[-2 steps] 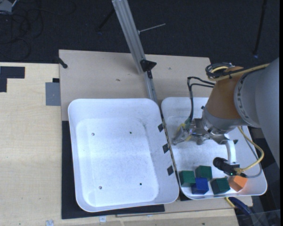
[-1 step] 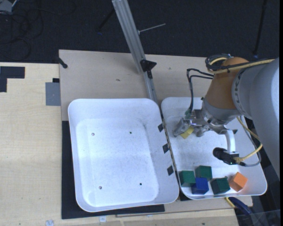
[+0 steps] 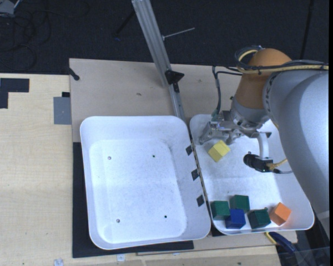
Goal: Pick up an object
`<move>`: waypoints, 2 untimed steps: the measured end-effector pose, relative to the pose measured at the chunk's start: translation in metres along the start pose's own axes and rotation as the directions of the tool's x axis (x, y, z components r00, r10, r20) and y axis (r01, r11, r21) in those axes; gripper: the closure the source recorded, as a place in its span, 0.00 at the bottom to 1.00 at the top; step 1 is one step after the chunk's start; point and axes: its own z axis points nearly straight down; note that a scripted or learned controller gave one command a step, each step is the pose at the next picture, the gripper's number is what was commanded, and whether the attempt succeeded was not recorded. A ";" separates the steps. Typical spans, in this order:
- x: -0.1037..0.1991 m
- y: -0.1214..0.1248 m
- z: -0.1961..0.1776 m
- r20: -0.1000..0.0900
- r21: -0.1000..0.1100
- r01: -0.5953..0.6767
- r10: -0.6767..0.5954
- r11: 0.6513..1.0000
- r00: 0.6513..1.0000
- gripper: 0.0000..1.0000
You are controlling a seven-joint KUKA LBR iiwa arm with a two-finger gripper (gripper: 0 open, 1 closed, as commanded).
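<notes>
At the left, the left bin (image 3: 139,182) is seen bare of objects, its white floor marked by a few small dark dots. Along the divide, black clips (image 3: 195,174) are fixed between the two rims. In the right bin (image 3: 299,215), a yellow block (image 3: 218,151) is seen tilted near the bin's upper left corner, just below the gripper (image 3: 225,131), which is lowered close above it. Whether the claw is open or closed cannot be told, and no object is shown between its fingers. Further down, near the front wall, two green blocks (image 3: 240,203), a blue block (image 3: 236,219), a dark green block (image 3: 259,219) and an orange block (image 3: 280,213) are clustered. The yellow block is judged the likely target. Because it is tilted and near the wall, it could be nudged aside or pinched on an edge and slipped.
</notes>
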 end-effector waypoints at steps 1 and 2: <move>0.002 -0.041 0.000 0.000 0.006 -0.002 0.002 1.000 1.000 0.00; 0.001 -0.040 -0.009 0.000 0.007 0.001 -0.001 1.000 1.000 1.00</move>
